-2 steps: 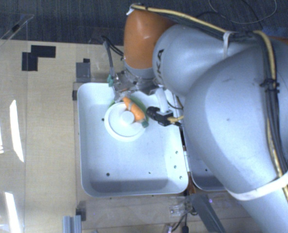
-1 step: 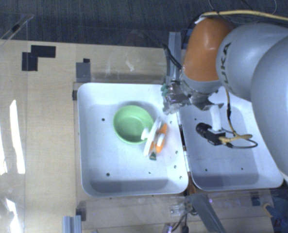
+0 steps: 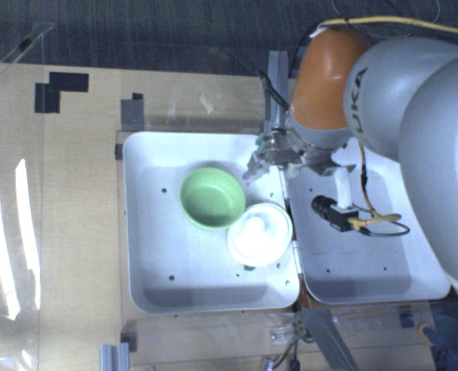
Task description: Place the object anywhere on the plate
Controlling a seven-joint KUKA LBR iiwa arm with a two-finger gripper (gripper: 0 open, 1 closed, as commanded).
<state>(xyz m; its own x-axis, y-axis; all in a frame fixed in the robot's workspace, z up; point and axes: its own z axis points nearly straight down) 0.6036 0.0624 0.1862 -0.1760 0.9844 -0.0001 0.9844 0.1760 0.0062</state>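
Note:
In the left bin [image 3: 151, 230] a round green plate [image 3: 212, 198] with a raised rim lies near the middle. A white round dish [image 3: 259, 233] sits against the plate's lower right edge, overlapping it slightly. A small dark bit [image 3: 249, 267] peeks out under the dish's lower edge. My gripper [image 3: 258, 163] hangs over the left bin's upper right corner, just above and to the right of the green plate and apart from it. Nothing shows in its grasp.
The right bin [image 3: 383, 277] lies under the grey arm [image 3: 414, 107] with its orange band [image 3: 325, 76]. A black fitting [image 3: 329, 211] with a yellow cable hangs over that bin. The wooden bench [image 3: 51, 230] lies to the left.

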